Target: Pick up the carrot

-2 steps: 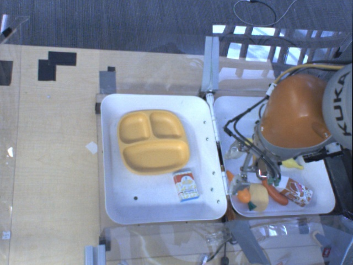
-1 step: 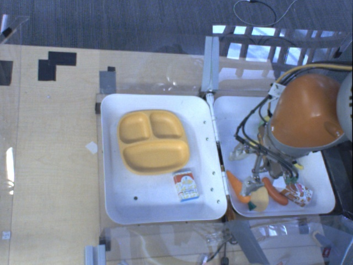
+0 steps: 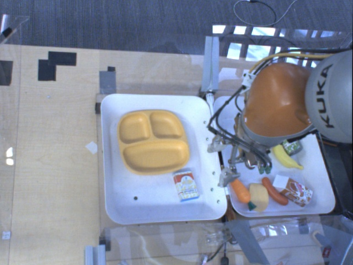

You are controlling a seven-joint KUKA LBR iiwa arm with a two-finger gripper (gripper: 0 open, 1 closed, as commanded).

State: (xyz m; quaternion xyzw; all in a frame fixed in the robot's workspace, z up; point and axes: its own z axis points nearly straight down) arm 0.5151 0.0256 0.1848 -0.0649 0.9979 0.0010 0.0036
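The carrot [image 3: 240, 191] is orange with a green stem end and lies at the front left of the right bin [image 3: 325, 203], pointing down and to the right. It rests against a pale yellow rounded food piece [image 3: 258, 196]. My gripper [image 3: 243, 167] hangs under the orange wrist band, just above and behind the carrot's thick end. Cables and the wrist body cover most of the gripper. I see nothing lifted off the bin floor.
A red sausage [image 3: 274, 191], a brown packet [image 3: 298, 193], a banana [image 3: 287, 158] and a green item [image 3: 293, 147] share the right bin. The left bin [image 3: 118, 203] holds a yellow divided tray [image 3: 153, 141] and a small printed box [image 3: 186, 185].
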